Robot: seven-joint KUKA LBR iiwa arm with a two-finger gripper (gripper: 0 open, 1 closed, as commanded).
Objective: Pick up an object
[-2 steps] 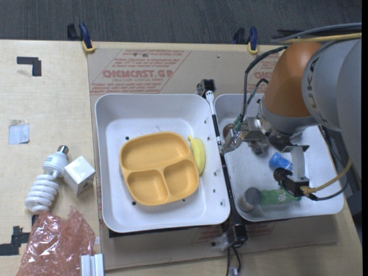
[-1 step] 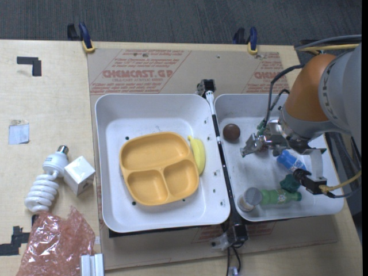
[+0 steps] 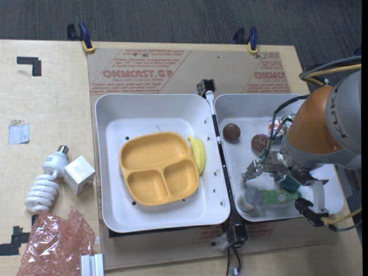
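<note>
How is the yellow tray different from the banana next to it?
The yellow tray is big, flat, orange-yellow, and split into three compartments. The banana is small, thin, curved, brighter yellow, and rests against the tray's right edge. Both are yellowish and lie in the left bin.

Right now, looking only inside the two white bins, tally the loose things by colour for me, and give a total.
Yellow: 2, the divided plate and the banana in the left bin.
Brown: 2, the dark ball and the reddish ball in the right bin.
Green: 1, the bottle.
Total: 5 that I can tell apart; the arm hides part of the right bin.
</note>
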